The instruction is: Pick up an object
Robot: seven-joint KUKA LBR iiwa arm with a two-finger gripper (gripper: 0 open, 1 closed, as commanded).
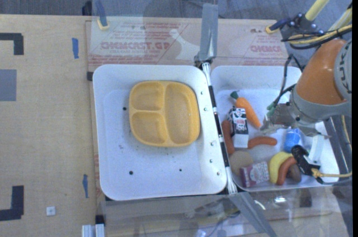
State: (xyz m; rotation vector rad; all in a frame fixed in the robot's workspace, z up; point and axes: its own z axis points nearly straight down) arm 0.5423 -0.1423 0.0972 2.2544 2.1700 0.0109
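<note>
My gripper [271, 120] hangs low in the right bin [254, 75], just right of an orange carrot [246, 109] and above a red sausage [262, 142]. Nothing shows between its tips. A small black-and-white milk carton [239, 121] lies left of it. A blue object [292, 139] sits under the wrist. Along the front wall lie a yellow banana [276, 163], a pink packet [256, 173] and a beige round item [241, 159].
The left bin [112, 135] holds a yellow divided plate [164, 113]. Another reddish sausage [226, 140] lies along the right bin's left wall. The arm covers that bin's right side. Clear plastic panels stand behind both bins.
</note>
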